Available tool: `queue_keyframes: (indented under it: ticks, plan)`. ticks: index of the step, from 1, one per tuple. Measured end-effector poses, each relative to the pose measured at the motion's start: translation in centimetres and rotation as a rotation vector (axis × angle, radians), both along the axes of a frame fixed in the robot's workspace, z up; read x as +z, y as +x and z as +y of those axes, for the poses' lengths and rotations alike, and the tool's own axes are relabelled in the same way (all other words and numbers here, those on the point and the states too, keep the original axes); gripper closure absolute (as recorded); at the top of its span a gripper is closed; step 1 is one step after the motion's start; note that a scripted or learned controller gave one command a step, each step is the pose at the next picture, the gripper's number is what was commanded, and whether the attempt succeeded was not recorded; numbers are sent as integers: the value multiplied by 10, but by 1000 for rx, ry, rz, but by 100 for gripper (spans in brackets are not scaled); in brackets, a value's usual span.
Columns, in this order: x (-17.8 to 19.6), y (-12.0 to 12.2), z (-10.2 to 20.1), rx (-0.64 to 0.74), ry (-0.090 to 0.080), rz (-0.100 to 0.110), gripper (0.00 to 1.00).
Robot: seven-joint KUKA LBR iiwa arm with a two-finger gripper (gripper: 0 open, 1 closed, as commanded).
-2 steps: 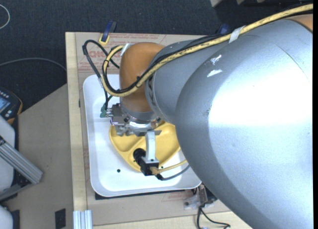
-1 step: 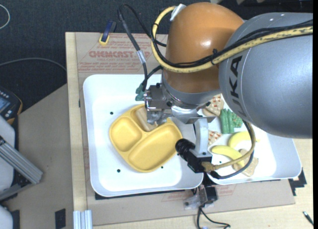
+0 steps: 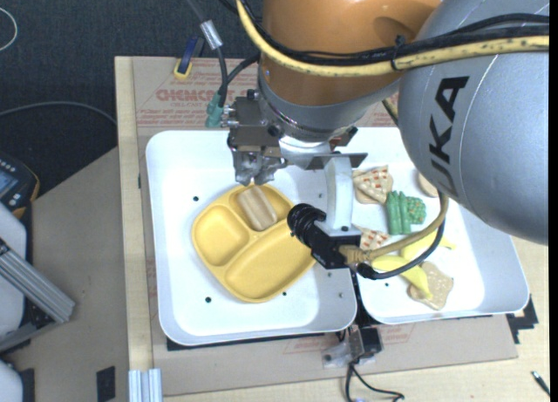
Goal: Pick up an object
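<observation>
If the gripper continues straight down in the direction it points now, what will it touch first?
Most likely the tan block lying in a compartment of the yellow divided tray. The gripper hangs directly over it, pointing down. From this view, the height between them is unclear.

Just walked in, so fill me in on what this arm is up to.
The grey and orange arm's end effector is down in the left white bin, right over a tan bread-like piece lying in a yellow plastic divided plate. Whether it grips the piece is unclear. Toy pizza slices and green vegetables sit in the right bin.
</observation>
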State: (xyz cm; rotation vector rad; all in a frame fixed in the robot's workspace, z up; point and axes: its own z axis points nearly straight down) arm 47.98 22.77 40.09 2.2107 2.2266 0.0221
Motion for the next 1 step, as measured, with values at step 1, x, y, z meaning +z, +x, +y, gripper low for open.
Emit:
queue_keyframes:
  ticks: [1]
  plan:
    - [-39,-1,-42,-12,-9,19,100]
